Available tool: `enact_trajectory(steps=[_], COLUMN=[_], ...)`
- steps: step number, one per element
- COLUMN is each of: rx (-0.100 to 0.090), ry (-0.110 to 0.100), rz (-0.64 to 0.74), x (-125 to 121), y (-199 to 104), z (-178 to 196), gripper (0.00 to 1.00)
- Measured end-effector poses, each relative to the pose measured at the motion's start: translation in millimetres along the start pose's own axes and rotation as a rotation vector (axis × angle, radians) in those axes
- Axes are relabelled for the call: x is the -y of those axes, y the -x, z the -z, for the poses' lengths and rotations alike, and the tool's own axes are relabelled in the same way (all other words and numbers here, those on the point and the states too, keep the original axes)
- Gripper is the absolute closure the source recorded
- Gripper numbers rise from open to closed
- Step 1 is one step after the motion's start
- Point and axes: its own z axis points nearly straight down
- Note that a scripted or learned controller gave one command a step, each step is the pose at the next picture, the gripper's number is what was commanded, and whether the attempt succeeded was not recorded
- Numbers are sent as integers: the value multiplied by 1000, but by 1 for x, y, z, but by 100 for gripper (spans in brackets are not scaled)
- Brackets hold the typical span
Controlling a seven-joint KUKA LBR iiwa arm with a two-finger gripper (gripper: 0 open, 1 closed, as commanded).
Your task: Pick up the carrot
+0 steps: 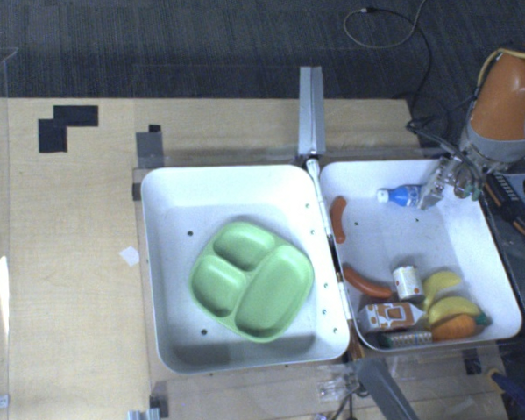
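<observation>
- The small orange carrot (453, 327) lies in the near right corner of the right-hand shallow white bin (475, 237), touching 2 yellow bananas (447, 297) just behind it.
- Beside it we see a brown printed carton (393, 315), a small white can (408, 282) and 2 reddish sausages (366, 281).
- The left-hand white bin (161, 280) holds a green 3-compartment plastic plate (252, 279).
- The metal 2-finger gripper (444, 185) sits at the right bin's far edge, next to a blue-and-white bottle (399, 195); how far it is open we cannot tell, and we see nothing gripped.
- We judge the approach step is in hand: next, travel toward the near corner, well apart from here, then descend onto the carrot without catching the bananas.
</observation>
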Motion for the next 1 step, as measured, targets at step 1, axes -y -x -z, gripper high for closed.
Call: enact_trajectory(steps=[1], rx=[1], ry=[-1], rz=[58], x=[0], y=[1], z=[0], gripper=[100])
